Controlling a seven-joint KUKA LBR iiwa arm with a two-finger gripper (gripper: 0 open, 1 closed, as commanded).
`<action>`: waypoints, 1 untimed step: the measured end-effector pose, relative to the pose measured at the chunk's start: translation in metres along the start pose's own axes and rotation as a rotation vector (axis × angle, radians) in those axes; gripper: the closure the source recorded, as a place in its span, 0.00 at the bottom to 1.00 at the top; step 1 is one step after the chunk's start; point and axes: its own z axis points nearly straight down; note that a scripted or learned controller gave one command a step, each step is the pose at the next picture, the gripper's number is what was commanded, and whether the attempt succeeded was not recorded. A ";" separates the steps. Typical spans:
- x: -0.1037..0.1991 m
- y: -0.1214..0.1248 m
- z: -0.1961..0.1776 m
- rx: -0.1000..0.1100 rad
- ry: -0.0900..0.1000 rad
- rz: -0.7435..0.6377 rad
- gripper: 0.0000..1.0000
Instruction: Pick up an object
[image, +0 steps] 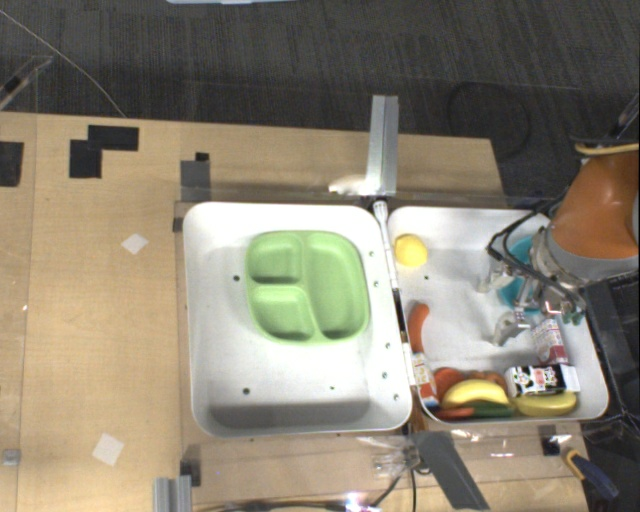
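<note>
My gripper (503, 305) hangs over the middle of the right bin (455, 290), reaching in from the right under the grey and orange arm (598, 215). Its two silver fingers (510, 327) stand apart, open, with bare white bin floor between them. A small pinkish bottle (551, 343) lies just right of it. A yellow ball (410, 250) sits at the bin's far left. A red-orange sausage shape (417, 325) lies along the left wall. At the near edge lie a banana (474, 391), another yellow fruit (547, 403) and a black-and-white carton (541, 379).
The left bin (215, 330) holds a green divided plate (305, 285). A metal post (384, 145) stands behind the wall where the two bins meet. Teal cabling (517, 290) hangs by the wrist. A green item (487, 408) lies under the banana.
</note>
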 end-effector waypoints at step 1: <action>0.000 0.000 0.000 0.000 0.000 0.000 0.00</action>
